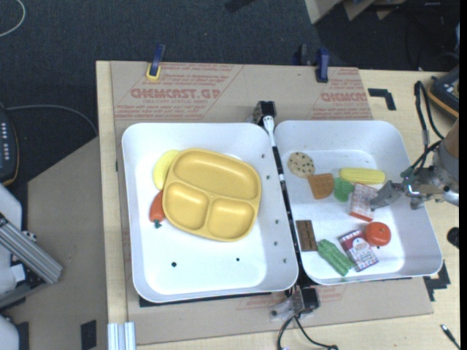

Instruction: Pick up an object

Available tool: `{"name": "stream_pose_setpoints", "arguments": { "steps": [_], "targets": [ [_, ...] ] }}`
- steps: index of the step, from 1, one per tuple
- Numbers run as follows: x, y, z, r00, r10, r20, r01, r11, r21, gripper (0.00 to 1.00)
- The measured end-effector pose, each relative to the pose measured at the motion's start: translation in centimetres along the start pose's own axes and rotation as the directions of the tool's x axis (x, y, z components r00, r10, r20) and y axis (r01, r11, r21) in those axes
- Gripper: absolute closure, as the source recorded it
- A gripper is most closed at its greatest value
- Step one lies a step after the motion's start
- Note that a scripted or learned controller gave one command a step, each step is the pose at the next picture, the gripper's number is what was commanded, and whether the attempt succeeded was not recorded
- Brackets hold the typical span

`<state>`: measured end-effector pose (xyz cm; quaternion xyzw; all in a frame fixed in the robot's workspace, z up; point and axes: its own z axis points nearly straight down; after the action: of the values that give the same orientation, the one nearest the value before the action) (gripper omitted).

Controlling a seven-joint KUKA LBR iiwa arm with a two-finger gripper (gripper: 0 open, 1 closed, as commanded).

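The right bin (343, 135) holds several toy foods: a cookie (300, 164), a brown toast piece (320, 186), a yellow corn cob (362, 176), a green item (343, 189), a pink-and-white packet (361, 202), a red tomato (377, 233), a red packet (359, 250), a green cucumber (333, 257) and a brown chocolate bar (305, 235). My gripper (400, 192) hangs low over the right side of this bin, just right of the pink-and-white packet and above the tomato. Nothing is visibly held in it.
In the left bin (197, 277) lies a yellow divided plate (211, 194), with a yellow piece (165, 168) and a red-orange pepper (157, 208) tucked at its left edge. Cables (423, 115) run along the right of the bench.
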<state>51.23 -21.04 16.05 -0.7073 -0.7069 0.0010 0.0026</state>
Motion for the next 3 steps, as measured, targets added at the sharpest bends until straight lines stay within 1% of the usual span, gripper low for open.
{"name": "stream_pose_setpoints", "arguments": {
  "steps": [1,2,3],
  "targets": [
    [0.9,0.0,4.7,1.0,-0.001,-0.001,0.001,1.0,0.001,0.0],
    [1.0,0.0,7.7,1.0,-0.001,0.0,0.001,1.0,-0.001,0.0],
    [0.9,0.1,6.5,1.0,0.0,0.002,0.0,1.0,-0.006,1.0]
  ]
}}
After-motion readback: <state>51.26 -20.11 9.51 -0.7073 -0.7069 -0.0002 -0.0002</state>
